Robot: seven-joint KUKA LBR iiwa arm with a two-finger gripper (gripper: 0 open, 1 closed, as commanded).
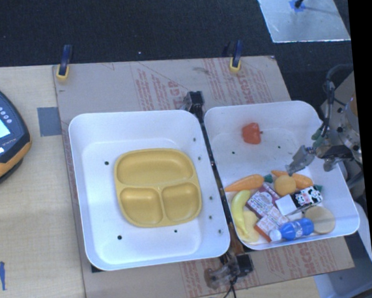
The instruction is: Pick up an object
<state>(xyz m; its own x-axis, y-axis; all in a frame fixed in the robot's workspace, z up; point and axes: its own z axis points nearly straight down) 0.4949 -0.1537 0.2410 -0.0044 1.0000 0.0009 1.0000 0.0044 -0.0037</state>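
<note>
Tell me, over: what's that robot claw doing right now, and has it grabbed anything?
Gripper over right bin, nothing seen in it. Toy pile untouched at bin's near end; red piece lies apart. Path clear.

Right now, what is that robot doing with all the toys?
The gripper hangs over the right bin, at the edge of a pile of toy food: a banana, a carrot, a blue bottle. It holds nothing yet. A red toy lies apart. The left bin holds a yellow tray.
</note>
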